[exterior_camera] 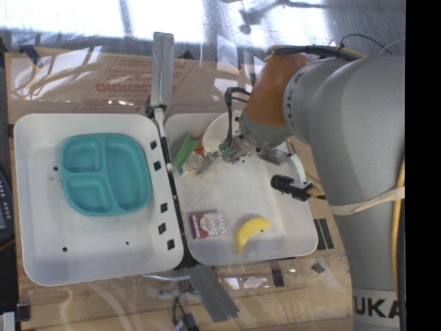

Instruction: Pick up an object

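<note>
Right bin: yellow plastic banana lying flat near front edge, just right of small red-white printed card packet; green flat rectangular block tilted against left wall, far end.

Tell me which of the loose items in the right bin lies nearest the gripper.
The green flat stick-shaped object at the right bin's top-left corner, just left of the gripper. The yellow plastic banana and the red-and-white small packet lie far off by the bottom edge.
</note>
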Controlling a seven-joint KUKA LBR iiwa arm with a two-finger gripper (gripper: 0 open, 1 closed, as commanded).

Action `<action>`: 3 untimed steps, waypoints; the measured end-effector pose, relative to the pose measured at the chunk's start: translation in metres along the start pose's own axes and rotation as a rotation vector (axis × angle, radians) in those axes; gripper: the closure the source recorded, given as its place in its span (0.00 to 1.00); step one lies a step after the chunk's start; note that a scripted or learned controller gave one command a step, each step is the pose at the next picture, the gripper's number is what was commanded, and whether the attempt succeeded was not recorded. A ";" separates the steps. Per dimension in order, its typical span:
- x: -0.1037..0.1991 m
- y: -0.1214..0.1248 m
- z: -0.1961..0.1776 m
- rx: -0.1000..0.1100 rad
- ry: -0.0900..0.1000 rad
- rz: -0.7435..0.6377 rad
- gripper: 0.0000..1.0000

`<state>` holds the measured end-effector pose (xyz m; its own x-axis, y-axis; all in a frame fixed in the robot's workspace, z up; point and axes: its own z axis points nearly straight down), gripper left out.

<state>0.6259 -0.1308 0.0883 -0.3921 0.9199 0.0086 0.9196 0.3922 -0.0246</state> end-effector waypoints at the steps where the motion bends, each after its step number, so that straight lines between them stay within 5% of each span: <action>1: 0.009 0.010 0.000 0.011 -0.004 -0.027 0.00; 2: 0.006 0.018 0.000 0.036 0.010 0.007 0.00; 3: 0.007 0.017 -0.007 0.046 0.015 0.003 1.00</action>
<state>0.6387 -0.1180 0.0946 -0.3891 0.9209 0.0230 0.9183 0.3897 -0.0702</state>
